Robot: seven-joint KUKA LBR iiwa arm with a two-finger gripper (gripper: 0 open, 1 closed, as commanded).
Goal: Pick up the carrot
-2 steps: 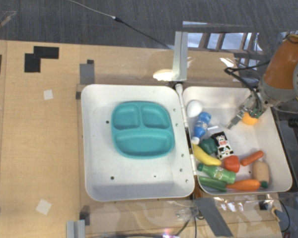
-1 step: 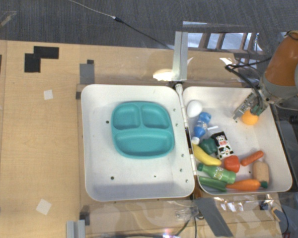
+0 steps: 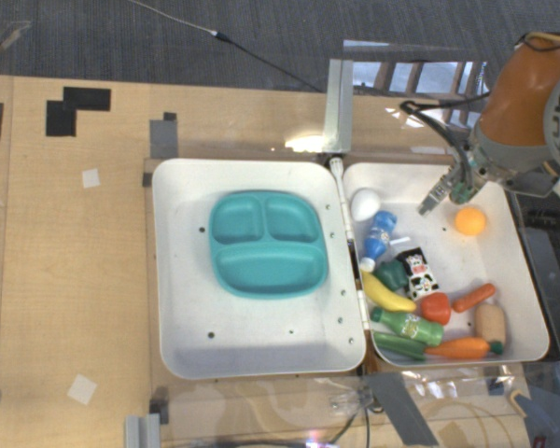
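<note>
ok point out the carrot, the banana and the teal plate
carrot (image 3: 459, 348), camera view, middle of its orange body
banana (image 3: 386, 293), camera view, middle of its curve
teal plate (image 3: 267, 273), camera view, floor of its large compartment

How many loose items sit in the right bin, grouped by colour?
Orange or red-orange: 4, round orange ball, long orange carrot, small reddish carrot-like piece, red tomato-like piece
Green: 3
White: 1, white egg
Blue: 1
Yellow: 1, yellow banana
Tan: 1
Black and white: 1
Total: 12
</note>
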